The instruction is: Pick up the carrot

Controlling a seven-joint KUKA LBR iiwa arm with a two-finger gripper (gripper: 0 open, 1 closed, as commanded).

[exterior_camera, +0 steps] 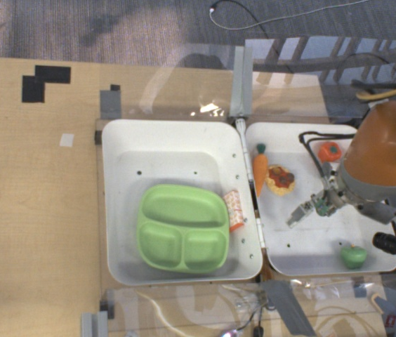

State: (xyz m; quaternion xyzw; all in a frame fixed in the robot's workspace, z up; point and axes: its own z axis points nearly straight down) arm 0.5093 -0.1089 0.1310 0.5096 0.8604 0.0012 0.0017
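The carrot (260,170) is orange with a green top and lies lengthwise against the left wall of the right bin (303,248), tip pointing toward the front. My gripper (302,213) hangs over the middle of the right bin, right of the carrot and nearer the front, apart from it. It points down and to the left from the grey wrist and orange band (384,149). Nothing shows in it.
A red and yellow pizza toy (281,180) lies just right of the carrot. A red tomato (329,151) sits at the back and a green fruit (354,256) at the front right. The left bin (163,142) holds a green divided plate (183,227) and a small packet (234,208).
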